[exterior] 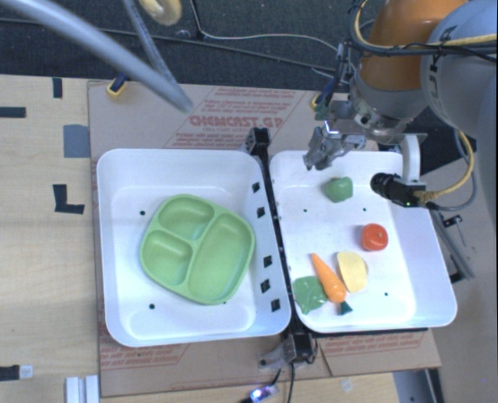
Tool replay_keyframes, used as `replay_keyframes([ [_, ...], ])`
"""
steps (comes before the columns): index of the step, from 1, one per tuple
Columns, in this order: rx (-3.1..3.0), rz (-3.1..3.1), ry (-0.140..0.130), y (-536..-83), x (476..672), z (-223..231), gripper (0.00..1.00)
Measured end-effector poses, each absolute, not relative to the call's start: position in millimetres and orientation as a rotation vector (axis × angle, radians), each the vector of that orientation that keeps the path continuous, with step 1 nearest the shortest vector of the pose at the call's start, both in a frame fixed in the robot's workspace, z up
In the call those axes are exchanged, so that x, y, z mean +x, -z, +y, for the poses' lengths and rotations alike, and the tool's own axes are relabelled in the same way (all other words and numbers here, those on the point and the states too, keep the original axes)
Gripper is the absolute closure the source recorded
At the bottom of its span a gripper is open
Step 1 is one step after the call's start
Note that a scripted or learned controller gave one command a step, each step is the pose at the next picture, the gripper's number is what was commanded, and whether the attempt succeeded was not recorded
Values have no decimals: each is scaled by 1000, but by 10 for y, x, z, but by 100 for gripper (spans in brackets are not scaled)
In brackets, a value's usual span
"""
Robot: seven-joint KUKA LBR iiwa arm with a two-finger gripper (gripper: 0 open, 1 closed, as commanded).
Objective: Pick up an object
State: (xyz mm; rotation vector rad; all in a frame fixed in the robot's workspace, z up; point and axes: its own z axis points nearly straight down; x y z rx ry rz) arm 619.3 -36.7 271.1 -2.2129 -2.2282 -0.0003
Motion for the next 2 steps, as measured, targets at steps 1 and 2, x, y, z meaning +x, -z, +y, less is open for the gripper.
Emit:
replay_keyframes([
  [1,-2214,-2227,-1,-2630,6269,130,100],
  [2,-2214,-2227,-2,-2618,6239,604,100],
])
